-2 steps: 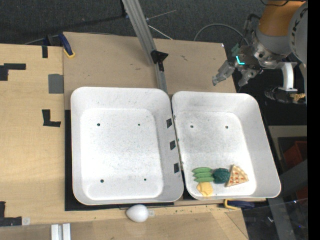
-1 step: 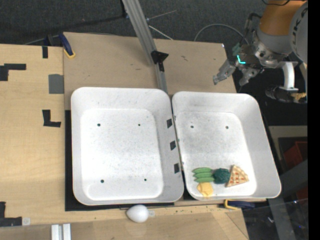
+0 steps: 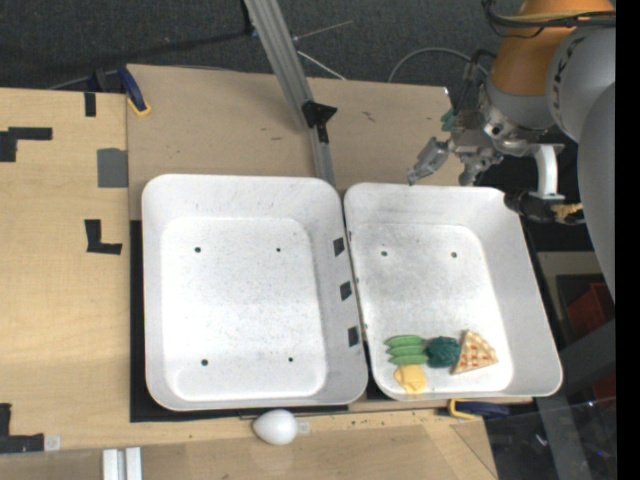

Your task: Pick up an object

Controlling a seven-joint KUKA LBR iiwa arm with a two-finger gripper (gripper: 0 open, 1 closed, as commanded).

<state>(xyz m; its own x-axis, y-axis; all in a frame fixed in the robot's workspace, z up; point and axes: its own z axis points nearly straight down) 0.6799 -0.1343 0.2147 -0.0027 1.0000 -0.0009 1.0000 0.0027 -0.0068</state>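
Note:
Several small toy foods lie in the near corner of the right bin: a green pea pod, a dark green broccoli piece, a yellow piece and a pizza slice. My gripper hangs above the far edge of the right bin, well away from them. Its two fingers are spread, with nothing between them.
The left bin sits beside the right one. A white egg-shaped object lies on the bench just in front of the left bin. A slanted metal post rises behind the bins.

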